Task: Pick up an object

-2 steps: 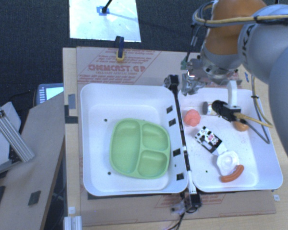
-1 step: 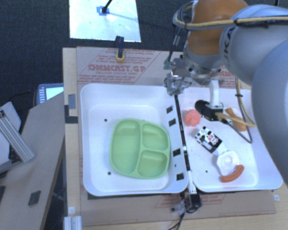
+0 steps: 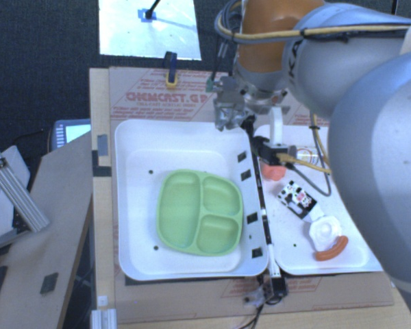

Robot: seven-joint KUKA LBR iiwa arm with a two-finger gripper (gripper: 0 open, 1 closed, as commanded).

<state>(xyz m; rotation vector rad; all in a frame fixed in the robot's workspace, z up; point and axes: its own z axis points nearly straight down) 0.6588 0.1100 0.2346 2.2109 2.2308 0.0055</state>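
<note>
A: Nearest the camera we list one grey arm link [image 3: 380,184], large and out of focus, covering the right side. What do we enter after it?

B: At the near edge of the bench, one dark clip with wires [image 3: 268,291], sitting where the two bins meet. Bins: two, white, shallow, side by side. The left bin [image 3: 133,184] holds one item, a light green tray with three compartments [image 3: 200,212], lying flat toward its near right corner.

A: And the right bin [image 3: 349,260]?

B: We count four loose pieces. Nearest, one orange sausage-shaped piece [image 3: 329,249], touching one white round piece [image 3: 325,229] just behind it. Farther back, one small white block with dark spots [image 3: 296,199]. Farther still, one red-pink piece [image 3: 275,171], near the divider between the bins.

A: The gripper?

B: One gripper [image 3: 227,120], hanging below the orange band [image 3: 277,12], above the far rim of the left bin. We cannot tell how far its fingers are parted; the view is too cluttered there. We see nothing between them. The red-pink piece lies nearer the camera and to the right of it, well apart; the other three pieces lie farther off again.

A: Farthest entries?

B: One yellow-and-black clamp [image 3: 170,70] on the far board edge, and one pale sheet [image 3: 148,19] beyond.
</note>
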